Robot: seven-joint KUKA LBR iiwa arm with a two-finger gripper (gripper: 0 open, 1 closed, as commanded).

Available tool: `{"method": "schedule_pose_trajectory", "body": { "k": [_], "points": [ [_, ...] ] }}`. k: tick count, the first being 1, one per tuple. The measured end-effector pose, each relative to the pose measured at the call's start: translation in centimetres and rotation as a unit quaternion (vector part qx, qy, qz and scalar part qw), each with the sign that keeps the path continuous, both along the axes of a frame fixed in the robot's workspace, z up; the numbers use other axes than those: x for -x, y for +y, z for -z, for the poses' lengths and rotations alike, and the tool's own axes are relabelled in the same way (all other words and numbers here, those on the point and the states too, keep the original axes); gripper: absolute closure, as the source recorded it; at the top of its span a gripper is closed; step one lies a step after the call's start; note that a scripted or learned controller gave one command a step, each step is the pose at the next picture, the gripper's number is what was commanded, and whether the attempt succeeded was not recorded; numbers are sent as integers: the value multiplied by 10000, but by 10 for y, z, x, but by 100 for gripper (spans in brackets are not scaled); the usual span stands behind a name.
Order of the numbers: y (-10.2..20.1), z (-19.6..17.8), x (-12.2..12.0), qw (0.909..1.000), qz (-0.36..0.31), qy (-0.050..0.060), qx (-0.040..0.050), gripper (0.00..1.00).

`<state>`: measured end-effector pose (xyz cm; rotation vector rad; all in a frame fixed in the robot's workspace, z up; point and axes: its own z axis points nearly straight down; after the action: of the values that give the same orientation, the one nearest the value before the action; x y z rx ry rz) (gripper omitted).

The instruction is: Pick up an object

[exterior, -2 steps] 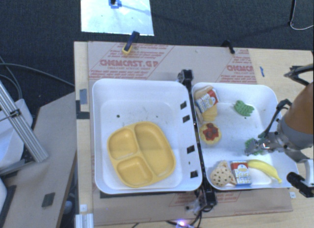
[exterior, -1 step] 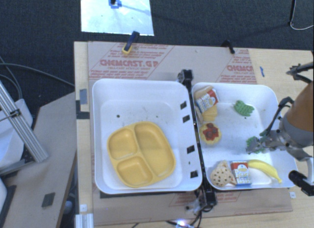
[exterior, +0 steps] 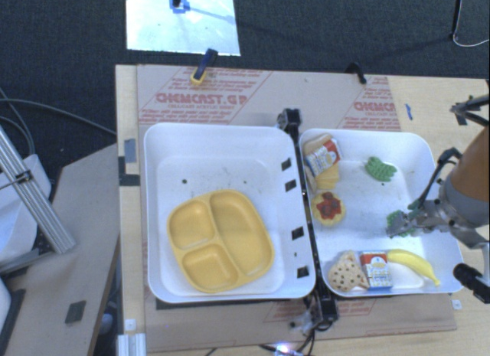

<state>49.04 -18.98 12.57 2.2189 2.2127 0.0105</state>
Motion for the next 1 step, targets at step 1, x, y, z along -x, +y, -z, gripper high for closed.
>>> {"method": "schedule_pose_trajectory", "body": {
  "k": [1],
  "points": [
    [-17,43,-56,10000,-40,32,5,100]
  ]
}}
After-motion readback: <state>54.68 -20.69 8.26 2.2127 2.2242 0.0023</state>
